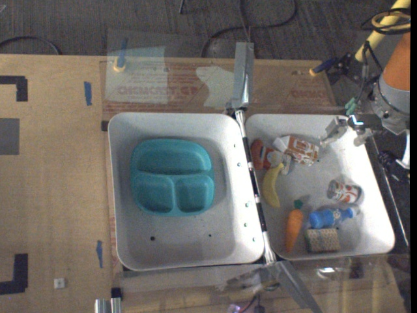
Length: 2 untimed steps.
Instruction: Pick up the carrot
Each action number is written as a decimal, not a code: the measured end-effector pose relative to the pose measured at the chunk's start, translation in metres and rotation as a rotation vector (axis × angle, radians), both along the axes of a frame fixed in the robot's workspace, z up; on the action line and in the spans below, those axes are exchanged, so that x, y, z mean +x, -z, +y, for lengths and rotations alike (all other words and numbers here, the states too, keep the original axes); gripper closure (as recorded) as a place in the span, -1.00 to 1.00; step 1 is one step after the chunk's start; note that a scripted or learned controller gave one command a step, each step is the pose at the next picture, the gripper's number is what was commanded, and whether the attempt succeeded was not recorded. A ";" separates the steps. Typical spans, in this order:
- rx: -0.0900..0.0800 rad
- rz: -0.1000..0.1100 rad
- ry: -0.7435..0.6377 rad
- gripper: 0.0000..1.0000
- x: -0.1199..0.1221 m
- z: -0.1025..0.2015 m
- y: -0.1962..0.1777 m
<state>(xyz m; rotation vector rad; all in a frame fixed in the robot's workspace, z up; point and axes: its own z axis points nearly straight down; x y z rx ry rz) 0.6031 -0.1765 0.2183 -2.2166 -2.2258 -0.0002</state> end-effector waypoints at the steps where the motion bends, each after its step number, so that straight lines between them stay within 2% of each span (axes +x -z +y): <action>1: 0.001 0.000 -0.214 -1.00 -0.041 -0.008 0.058; 2: -0.004 -0.017 -0.567 -1.00 -0.083 0.041 0.112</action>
